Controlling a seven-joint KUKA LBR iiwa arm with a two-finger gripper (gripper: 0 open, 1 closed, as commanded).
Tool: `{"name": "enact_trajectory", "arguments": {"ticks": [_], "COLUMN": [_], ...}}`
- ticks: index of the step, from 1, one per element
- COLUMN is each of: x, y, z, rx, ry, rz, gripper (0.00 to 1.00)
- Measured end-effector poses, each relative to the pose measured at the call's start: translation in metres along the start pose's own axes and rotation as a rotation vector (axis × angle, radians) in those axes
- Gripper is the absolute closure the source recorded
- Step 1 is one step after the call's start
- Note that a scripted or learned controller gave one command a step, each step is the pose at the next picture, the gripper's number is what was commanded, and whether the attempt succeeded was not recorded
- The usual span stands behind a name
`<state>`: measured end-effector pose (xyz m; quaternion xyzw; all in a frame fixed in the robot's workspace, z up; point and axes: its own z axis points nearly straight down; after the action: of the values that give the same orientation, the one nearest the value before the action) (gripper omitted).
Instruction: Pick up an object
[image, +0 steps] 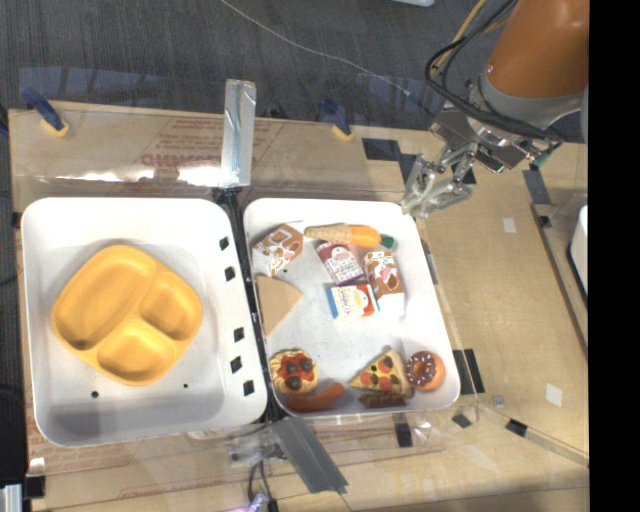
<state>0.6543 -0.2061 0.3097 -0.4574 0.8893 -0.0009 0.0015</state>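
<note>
Two white bins (40, 300), end effector (425, 195) above right bin's corner

So my pincer (428, 192) hung just off the far right corner of the right bin (440, 330), outside its rim. In that bin the carrot (345, 236) lay along the far wall with the cartons (355, 280) right in front of it, and the pizza slice (380, 374) sat by the near wall between the tart (293, 371) and the donut (424, 369). The left bin (40, 230) had the divided plate (127, 313) in it.
</note>
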Motion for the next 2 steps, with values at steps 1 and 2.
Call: {"name": "enact_trajectory", "arguments": {"ticks": [1, 2], "x": [-0.002, -0.054], "y": [0.000, 0.036], "z": [-0.011, 0.094], "rx": [0.002, -0.011], "ry": [-0.002, 0.003], "rz": [-0.002, 0.099], "gripper": [1.00, 1.00]}}
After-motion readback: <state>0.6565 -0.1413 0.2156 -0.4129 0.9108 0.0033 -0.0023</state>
